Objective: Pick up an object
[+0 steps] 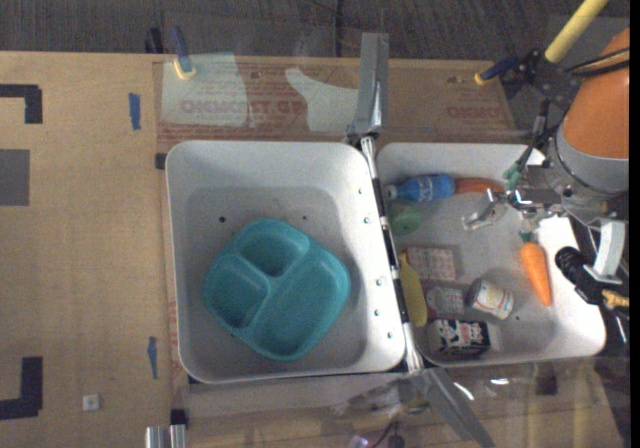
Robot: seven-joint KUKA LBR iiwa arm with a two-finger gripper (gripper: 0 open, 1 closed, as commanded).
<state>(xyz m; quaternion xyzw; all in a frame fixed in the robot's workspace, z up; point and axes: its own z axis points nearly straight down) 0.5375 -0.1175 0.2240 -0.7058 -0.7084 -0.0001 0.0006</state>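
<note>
Right bin (590, 336), nearest edge: a black-and-white carton (460, 336), then a small can (492, 298) lying on its side, a yellow corn cob (412, 291) along the dividing wall, and a carrot (537, 272). Left bin (200, 176): a teal divided plate (277, 288). Farther back on the right, a blue bottle (422, 188) beside an orange item (475, 185). The gripper (487, 213) hangs over the right bin's far half, between bottle and carrot; whether its jaws are apart or together cannot be told.

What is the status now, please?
Gripper above right bin, holding nothing seen. Carrot, can, blue bottle lie loose. Teal divided plate in left bin.
</note>
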